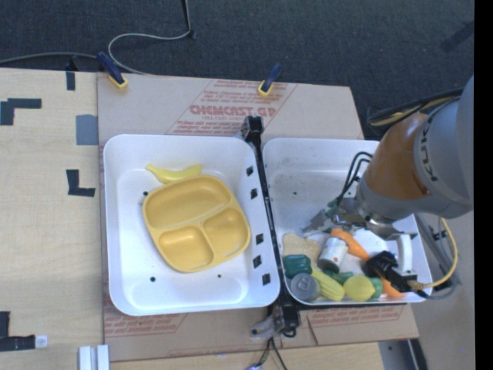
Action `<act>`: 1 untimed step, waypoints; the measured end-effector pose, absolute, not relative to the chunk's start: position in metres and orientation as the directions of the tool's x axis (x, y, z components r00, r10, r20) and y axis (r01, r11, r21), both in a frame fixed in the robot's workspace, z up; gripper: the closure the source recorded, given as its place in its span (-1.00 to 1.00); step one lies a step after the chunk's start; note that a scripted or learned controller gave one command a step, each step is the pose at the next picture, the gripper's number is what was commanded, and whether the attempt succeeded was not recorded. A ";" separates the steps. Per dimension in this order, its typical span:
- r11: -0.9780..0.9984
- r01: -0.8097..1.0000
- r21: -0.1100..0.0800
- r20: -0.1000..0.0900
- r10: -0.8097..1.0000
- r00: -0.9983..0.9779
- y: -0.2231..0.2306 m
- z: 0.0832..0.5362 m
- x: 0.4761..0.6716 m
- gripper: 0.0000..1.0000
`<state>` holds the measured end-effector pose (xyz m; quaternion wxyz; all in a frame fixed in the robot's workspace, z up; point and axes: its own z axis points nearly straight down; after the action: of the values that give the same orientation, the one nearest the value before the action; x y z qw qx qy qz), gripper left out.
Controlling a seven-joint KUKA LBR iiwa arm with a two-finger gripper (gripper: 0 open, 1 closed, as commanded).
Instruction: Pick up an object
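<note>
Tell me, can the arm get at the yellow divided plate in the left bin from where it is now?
Probably yes. The yellow divided plate lies uncovered in the left bin; the gripper sits low over the right bin's clutter and would need to lift over the divider.

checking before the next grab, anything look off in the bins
Nothing damaged or spilled. The toys are all heaped in the right bin's near corner, and the yellow tray sits askew in the left bin.

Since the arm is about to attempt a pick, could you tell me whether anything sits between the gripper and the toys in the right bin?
Nothing visible does. The gripper hangs directly over the toy pile in the right bin, close above the small can and carrot.
</note>
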<state>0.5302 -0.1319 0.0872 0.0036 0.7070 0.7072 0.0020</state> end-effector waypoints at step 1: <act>0.000 1.000 0.009 -0.004 1.000 0.000 -0.132 0.097 0.530 1.00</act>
<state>0.5305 -0.1325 0.0966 0.0045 0.7071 0.7071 0.0018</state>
